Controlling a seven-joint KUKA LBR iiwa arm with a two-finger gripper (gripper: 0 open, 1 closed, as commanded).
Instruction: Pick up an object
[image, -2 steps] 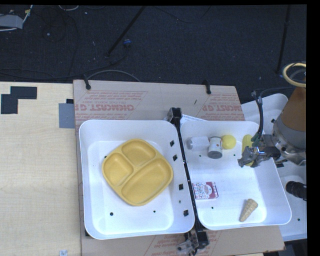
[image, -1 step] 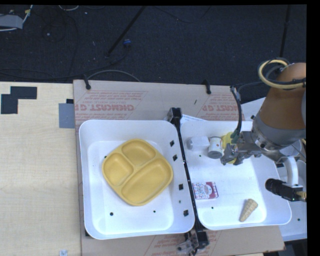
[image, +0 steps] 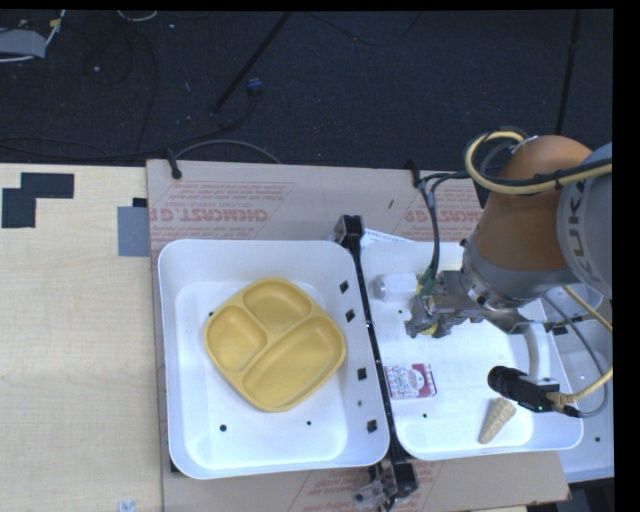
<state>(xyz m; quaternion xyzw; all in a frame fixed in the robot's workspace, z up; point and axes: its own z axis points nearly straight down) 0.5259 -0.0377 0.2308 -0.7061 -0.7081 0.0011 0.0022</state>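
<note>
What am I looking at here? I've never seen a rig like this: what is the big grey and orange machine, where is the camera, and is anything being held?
The machine is a robot arm reaching in from the right. Its job is to pick up an object. The one camera is fixed above the bench and looks down at a slant on two shallow white bins.

The left bin holds a yellow divided plate. The right bin holds a red-and-white packet, a beige cone and a small pale item, too blurred to name.

The gripper hangs over the right bin, between the pale item and the packet. I can see nothing held in it.
</note>
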